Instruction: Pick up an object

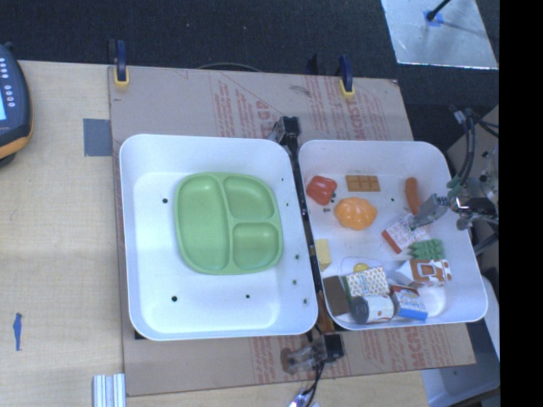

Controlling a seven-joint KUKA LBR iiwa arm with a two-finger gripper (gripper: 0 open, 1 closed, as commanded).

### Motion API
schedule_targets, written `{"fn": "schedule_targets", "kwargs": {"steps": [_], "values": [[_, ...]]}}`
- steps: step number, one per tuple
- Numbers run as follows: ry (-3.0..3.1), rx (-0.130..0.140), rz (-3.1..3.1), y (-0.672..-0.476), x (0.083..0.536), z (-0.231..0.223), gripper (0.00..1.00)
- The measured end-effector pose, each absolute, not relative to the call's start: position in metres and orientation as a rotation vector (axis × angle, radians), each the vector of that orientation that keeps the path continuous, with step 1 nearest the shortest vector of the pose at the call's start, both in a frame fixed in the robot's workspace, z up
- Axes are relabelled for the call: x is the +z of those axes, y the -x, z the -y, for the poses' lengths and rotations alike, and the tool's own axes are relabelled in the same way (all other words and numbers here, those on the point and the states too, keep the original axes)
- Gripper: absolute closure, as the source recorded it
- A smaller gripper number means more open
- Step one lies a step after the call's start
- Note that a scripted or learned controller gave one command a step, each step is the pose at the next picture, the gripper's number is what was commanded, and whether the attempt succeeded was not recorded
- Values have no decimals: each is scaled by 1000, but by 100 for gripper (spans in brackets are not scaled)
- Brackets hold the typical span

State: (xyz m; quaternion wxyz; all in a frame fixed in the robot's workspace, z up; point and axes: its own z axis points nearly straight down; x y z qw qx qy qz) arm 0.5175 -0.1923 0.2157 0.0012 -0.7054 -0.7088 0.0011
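Grey metal is poking in at the right rim of the right bin (386, 147), and that's the claw (434, 209), low over the clutter; from up here I can't tell how it is set, and nothing visibly sits in it. Just beside it, toward the bin's middle, lies a small red-and-white packet (399, 236), the closest candidate for a pick, I'd judge. A brown sausage (411, 193) lies just above the claw, near the bin's far wall. Moving on from there: an orange fruit (355, 214) sits mid-bin, a red pepper (321, 190) beyond it by the bin's left wall, a brown waffle (362, 182) between them and the far wall. Below the claw, a green leafy piece (427, 249), then a jumble of cartons and a can (365, 307) heaped in the near corner, packed tight and probably awkward to grab cleanly. Across the divider, the left bin (136, 227) holds a green divided plate (227, 222), lying flat and well apart from the action. Both bins rest on cardboard atop the desk (51, 253).
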Motion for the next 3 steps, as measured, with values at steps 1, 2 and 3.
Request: {"fn": "schedule_targets", "kwargs": {"steps": [1, 2, 3], "values": [[2206, 10, 2225, -567, 84, 211, 0], [2210, 5, 2231, -569, 103, 212, 100], [2202, 3, 2233, -577, 91, 104, 100]]}}
